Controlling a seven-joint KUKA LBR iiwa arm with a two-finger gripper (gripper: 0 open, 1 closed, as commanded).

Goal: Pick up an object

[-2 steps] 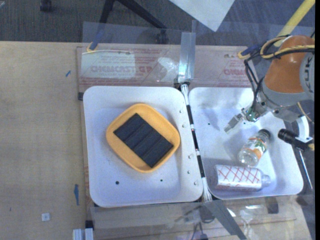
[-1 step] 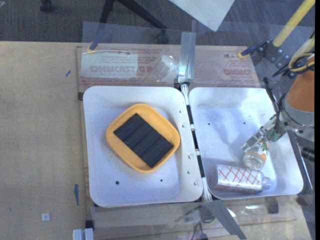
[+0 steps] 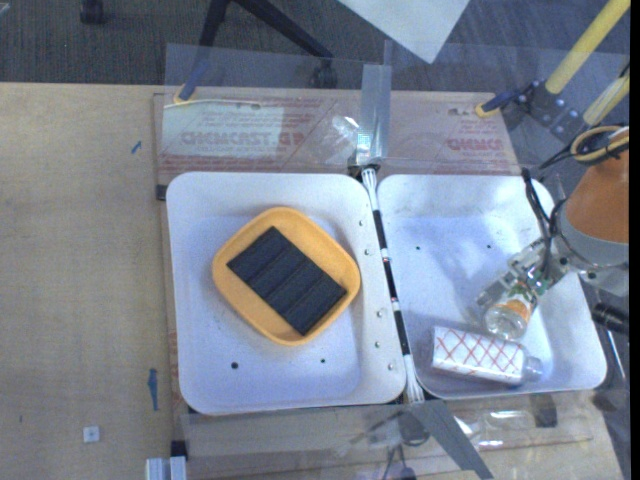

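Hovering over right bin [image 3: 455,213], tool [image 3: 527,274] above small bottle [image 3: 507,313], grip unclear

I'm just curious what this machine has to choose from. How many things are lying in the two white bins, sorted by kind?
Yellow square dish with a dark ribbed centre, in the left bin: 1
Small clear bottle, in the right bin: 1
White packet with a red criss-cross pattern, in the right bin: 1
Total: 3
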